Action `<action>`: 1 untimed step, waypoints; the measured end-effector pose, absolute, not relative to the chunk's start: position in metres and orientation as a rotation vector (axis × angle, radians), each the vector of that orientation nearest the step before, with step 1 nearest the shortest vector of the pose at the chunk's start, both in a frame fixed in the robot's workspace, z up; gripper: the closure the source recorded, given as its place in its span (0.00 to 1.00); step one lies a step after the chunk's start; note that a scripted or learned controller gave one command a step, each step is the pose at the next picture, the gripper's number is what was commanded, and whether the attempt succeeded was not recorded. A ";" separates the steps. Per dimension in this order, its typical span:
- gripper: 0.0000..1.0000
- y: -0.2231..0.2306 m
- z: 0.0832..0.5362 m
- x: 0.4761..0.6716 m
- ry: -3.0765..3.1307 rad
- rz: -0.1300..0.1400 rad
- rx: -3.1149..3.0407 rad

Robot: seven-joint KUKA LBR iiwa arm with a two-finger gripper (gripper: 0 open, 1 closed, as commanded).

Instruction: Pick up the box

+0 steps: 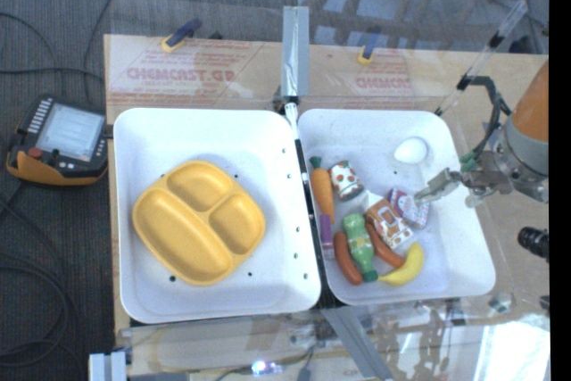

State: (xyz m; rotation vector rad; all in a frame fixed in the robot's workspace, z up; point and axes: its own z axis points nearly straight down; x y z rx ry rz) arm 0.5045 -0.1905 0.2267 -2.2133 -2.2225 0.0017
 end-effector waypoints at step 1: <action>0.00 -0.164 0.091 0.606 -2.269 0.005 -2.176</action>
